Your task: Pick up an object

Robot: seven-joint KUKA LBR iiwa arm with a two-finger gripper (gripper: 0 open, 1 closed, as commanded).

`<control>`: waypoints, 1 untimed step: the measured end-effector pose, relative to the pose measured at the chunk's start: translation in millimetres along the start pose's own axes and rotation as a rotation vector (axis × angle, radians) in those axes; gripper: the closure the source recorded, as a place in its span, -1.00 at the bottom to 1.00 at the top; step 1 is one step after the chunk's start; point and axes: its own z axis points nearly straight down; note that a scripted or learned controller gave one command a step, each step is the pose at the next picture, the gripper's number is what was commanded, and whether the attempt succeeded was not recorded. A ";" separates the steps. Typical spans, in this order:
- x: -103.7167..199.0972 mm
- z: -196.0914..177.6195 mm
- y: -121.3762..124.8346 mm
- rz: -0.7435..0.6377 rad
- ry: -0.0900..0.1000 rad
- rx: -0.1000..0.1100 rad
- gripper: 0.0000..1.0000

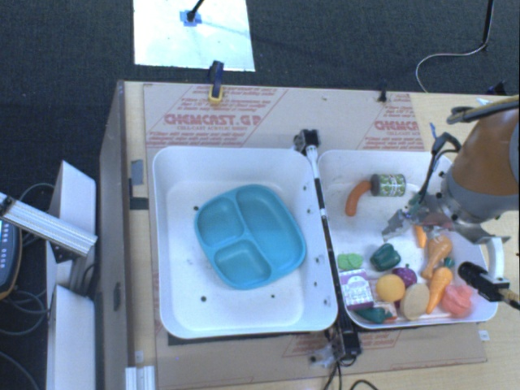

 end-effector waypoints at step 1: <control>-53.5 12.1 36.6 0.002 -0.002 -0.003 -1.00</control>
